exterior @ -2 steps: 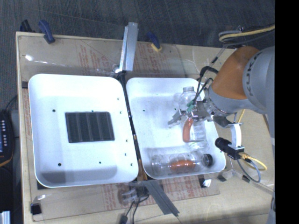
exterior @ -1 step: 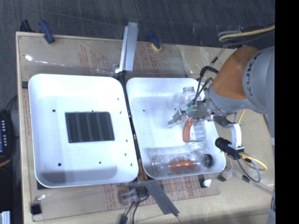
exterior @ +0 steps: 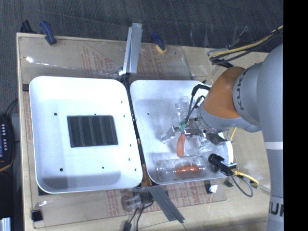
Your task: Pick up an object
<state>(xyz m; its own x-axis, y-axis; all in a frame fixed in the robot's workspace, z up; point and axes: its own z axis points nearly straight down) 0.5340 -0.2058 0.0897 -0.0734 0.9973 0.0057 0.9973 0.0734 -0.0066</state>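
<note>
Grey arm point(exterior: 260, 95) hangs over the right bin point(exterior: 144, 100), its claw point(exterior: 185, 134) low above an orange object point(exterior: 181, 146); whether it grips is unclear.

A pale wooden bench point(exterior: 29, 61) stands on dark grey carpet point(exterior: 144, 6), its top covered with clear plastic sheeting point(exterior: 168, 61) held by blue clamps point(exterior: 47, 32) along the far edge. A grey metal bar point(exterior: 132, 47) rises at the middle of that edge. Yellow and black cables point(exterior: 245, 44) trail at right.
</note>
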